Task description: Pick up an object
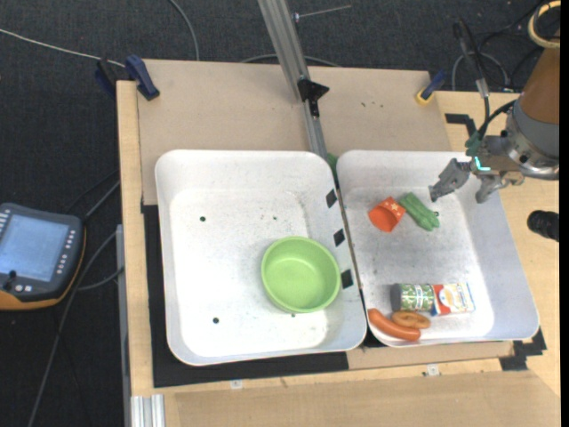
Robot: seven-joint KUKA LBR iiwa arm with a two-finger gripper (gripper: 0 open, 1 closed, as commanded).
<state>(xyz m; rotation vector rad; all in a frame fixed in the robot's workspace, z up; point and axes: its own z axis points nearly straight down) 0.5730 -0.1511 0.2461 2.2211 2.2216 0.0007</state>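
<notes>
The robot's end effector [466,183], fingers spread and gripping nothing, hangs over the upper right part of the right bin [498,265] on the bench [231,105]. Near it to the left, a green pickle-shaped toy [420,212] lies just beside an orange cup [386,215]; a small carton [432,298] and a toy hot dog [396,324] sit by the front rim. A green bowl [300,275] rests in the left bin [204,238].
</notes>
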